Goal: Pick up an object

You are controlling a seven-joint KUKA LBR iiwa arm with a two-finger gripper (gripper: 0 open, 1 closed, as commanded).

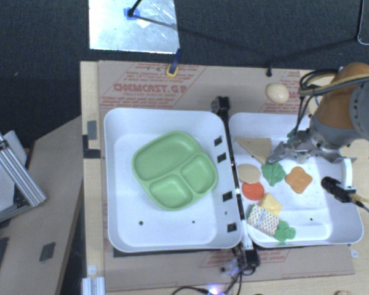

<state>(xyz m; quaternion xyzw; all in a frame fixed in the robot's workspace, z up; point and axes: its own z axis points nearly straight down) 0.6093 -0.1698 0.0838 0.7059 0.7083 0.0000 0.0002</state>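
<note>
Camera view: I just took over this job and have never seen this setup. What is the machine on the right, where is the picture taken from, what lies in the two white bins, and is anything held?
The picture comes from one fixed camera above the bench, looking down at a slant. The grey machine with the orange band is a robot arm reaching in from the right. Its gripper is low over the right bin, close to a green leafy toy; whether it holds anything cannot be told. That bin also has a tan wedge, a beige disc, a red disc, an orange piece, a yellow block, a patterned pouch and a second green piece. The left bin holds a green divided plate. An egg-shaped thing lies on the cardboard behind the bins.
</note>
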